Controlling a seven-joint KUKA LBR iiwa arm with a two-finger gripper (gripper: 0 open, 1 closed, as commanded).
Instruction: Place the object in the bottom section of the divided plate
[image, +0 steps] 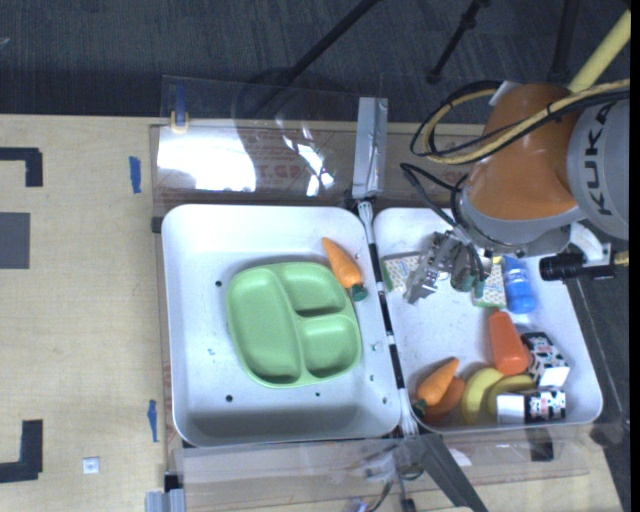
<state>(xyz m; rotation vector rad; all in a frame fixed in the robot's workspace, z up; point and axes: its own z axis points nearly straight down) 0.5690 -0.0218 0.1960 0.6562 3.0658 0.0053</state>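
Note:
A green divided plate (262, 330) lies in the left bin (190, 300), with one long section on its left and two smaller sections on its right. An orange toy carrot (343, 264) rests on the bin floor just off the plate's upper right corner. My gripper (437, 275) hangs over the upper left of the right bin (440, 330), above a patterned card (403, 270). Its fingers stand open with nothing between them.
The right bin holds a blue bottle (518, 286), an orange-red pepper (507, 342), a yellow banana (487, 386), an orange vegetable (438, 384) and black-and-white spotted pieces (543, 404). A ridge (380, 300) divides the bins. The arm's body and cables fill the upper right.

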